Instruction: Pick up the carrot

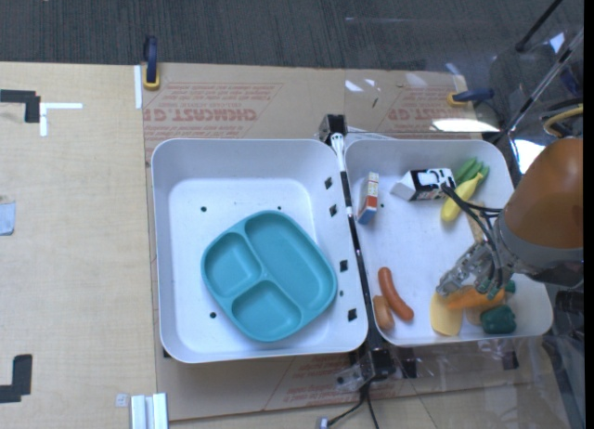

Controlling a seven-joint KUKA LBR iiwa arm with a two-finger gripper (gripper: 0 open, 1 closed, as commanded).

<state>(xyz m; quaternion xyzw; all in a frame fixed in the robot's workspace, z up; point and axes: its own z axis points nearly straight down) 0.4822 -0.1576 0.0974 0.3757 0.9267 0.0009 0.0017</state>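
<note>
The carrot (463, 300) is a short orange piece lying near the front right corner of the right bin (419, 146). Only part of it shows, since my gripper (472, 278) hangs directly over it, low in the bin, and covers its upper end. The grey arm with its orange band (555, 200) reaches in from the right. From this angle I cannot see whether the carrot is between the gripper's tips or just beneath them.
Beside the carrot lie a yellow wedge (446, 318) and a green piece (497, 319). Two sausages (396, 294) lie to the left. A banana with green leaves (461, 197), a black-and-white box (429, 182) and a small carton (369, 197) lie at the back. The left bin (186, 172) holds a teal divided plate (269, 274).
</note>
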